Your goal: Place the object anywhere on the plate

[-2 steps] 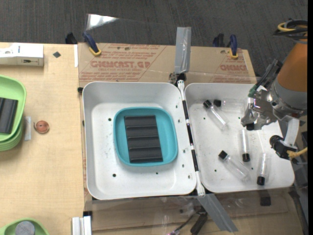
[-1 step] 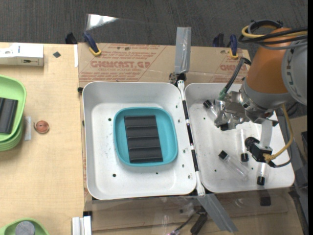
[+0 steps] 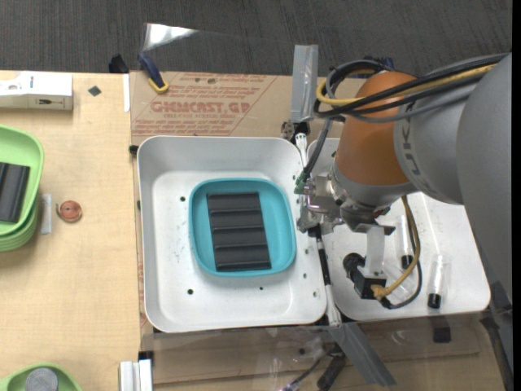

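Task object, a black ribbed rectangular block (image 3: 238,230), lay flat on the teal rounded-square plate (image 3: 282,228), lengthwise along the plate's floor and inside its rim on all sides; placement judged to be already achieved. The plate sat in the left shallow white bin (image 3: 163,243), roughly central.

Two-finger gripper (image 3: 313,210) was just right of the plate, over the wall between the plate's bin and the right white bin (image 3: 464,243); nothing seen in its grasp; whether it was wide or narrow could not be told from this angle, the wrist covering it.

Risks noted:
- gripper close to the plate's right rim; a sideways move toward the plate at low height could clip the rim and slide or tip the plate, shifting the block off it;
- the block filled most of the plate's floor, with little margin at its near end; a small jolt to the plate could ride it up onto the rim;
- a straight descent right of the plate would probably strike the shared bin wall, jarring both bins;
- a white pen-like tube (image 3: 436,277), far right of the plate in the other bin, could be mistaken for a target by a further pick attempt.
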Robot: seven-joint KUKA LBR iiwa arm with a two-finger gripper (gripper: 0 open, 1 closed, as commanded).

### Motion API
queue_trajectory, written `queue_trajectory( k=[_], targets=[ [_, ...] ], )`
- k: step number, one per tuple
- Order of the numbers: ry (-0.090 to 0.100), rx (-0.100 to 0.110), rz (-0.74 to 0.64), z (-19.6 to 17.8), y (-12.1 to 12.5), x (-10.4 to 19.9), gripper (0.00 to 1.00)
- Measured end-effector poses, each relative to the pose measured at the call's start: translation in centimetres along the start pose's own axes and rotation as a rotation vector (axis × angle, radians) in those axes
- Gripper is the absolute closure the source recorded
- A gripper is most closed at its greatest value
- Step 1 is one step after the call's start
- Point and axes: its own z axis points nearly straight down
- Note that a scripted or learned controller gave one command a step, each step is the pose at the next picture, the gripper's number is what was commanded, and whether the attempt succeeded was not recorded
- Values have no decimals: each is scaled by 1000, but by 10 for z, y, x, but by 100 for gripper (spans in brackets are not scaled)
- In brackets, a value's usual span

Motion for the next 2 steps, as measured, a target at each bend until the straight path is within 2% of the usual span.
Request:
queue_trajectory(
  k=[1, 2],
  targets=[
    [0, 0, 1, 0, 0, 0, 0],
    [0, -1, -15, 0, 45, -50, 0]
  ],
)
